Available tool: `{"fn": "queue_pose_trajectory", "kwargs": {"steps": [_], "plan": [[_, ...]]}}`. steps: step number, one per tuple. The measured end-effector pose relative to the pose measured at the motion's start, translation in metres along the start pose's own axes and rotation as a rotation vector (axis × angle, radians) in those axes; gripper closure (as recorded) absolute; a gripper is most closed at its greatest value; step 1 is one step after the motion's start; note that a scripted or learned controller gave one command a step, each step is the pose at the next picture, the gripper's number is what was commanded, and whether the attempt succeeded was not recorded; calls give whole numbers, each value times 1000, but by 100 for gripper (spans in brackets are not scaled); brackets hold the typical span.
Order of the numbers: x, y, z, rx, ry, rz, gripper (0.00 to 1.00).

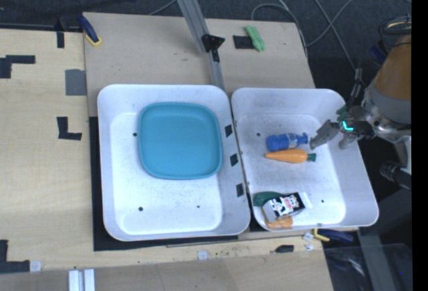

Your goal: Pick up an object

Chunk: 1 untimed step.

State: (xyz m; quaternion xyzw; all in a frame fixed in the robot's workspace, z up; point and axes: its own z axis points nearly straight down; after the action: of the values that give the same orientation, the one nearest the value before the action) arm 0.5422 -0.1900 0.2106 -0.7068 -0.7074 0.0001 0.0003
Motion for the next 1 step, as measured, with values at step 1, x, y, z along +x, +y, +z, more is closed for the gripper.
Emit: {"fn": "queue_pose_trajectory", "kwargs": {"steps": [1], "plan": [[0, 0, 0, 0, 0, 0, 0]]}}
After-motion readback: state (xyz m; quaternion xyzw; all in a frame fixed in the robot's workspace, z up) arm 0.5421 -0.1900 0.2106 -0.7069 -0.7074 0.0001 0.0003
